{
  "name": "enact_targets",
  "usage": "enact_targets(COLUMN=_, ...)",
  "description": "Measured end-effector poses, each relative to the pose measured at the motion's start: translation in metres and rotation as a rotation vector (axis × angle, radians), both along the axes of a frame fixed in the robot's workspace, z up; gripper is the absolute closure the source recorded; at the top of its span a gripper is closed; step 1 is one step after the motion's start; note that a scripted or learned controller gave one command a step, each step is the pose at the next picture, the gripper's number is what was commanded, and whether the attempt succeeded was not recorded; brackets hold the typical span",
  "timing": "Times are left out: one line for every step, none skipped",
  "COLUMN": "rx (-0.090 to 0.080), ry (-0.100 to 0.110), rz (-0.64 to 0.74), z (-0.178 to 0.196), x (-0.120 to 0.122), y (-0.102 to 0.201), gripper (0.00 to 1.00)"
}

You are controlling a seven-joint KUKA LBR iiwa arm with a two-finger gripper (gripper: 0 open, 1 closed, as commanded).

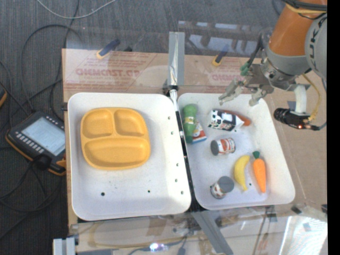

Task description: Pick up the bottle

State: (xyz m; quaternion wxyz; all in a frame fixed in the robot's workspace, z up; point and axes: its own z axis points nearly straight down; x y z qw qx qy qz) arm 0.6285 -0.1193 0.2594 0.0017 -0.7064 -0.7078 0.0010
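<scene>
The bottle (190, 122) is green with a red and white label at its near end. It lies on its side along the left wall of the right bin (279, 158). My gripper (241, 96) hangs over the far edge of that bin, up and to the right of the bottle and well apart from it. Its two fingers are spread open with nothing between them. Just below the gripper lies a black-and-white cow-patterned carton (225, 120).
In the right bin also lie a small can (223, 146), a banana (241, 171), a carrot (259, 175) and a grey-lidded jar (222, 187). The left bin (159, 195) holds a yellow divided plate (114, 137). A pendant (38, 138) sits off the bench at left.
</scene>
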Motion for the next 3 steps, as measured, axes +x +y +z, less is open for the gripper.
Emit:
enact_targets(rx=-0.002, ry=0.001, rz=0.079, z=-0.078, x=0.039, y=0.041, gripper=0.0)
enact_targets(rx=-0.002, ry=-0.024, rz=-0.105, z=-0.136, x=0.046, y=0.02, gripper=0.0)
enact_targets(rx=-0.002, ry=0.0, rz=-0.131, z=-0.078, x=0.029, y=0.047, gripper=0.0)
